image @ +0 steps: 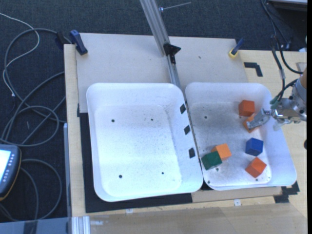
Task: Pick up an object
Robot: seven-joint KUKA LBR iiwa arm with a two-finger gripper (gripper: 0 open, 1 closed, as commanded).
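A light wooden bench [73,145] stands on dark carpet and carries a pale board [126,60] across its far part. A blue clamp [78,41] grips the board's far-left corner, and a yellow-and-blue clamp [235,49] sits at its far-right corner. Two shallow white bins rest side by side on the bench over a black mat [90,199]: the left bin [97,99] and the right bin [285,165], their inner rims touching. A slanted aluminium rail [156,23] comes down to the board between the bins. Black tape marks [254,68] lie at the bench's right side.
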